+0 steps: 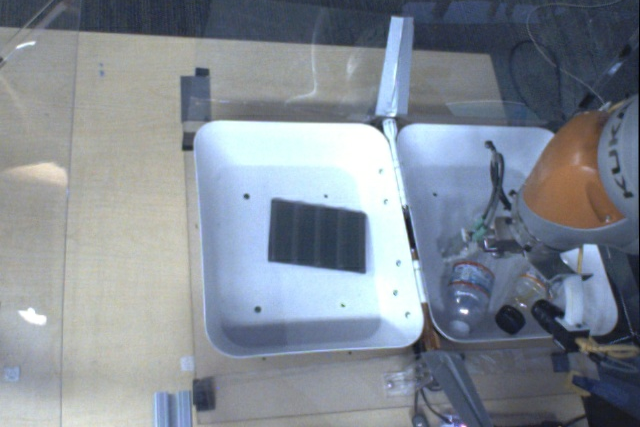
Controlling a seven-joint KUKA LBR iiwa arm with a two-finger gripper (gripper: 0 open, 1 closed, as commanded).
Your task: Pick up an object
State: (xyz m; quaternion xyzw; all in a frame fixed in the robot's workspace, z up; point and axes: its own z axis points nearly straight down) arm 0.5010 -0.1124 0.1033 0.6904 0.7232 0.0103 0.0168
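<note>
Starting on the left: the left bin [230, 215] has just a dark ribbed mat [318, 235] in it, nothing to grab. Right of that mat, in the right bin [440, 175], we see a clear plastic bottle [467, 290] lying among some clutter, with the arm's orange band [575, 175] above and further right. The gripper [495, 235] hangs just above the bottle; we can't tell its state. Bottle looks light, slick, squashy, so we'd pinch mid-body.
</note>
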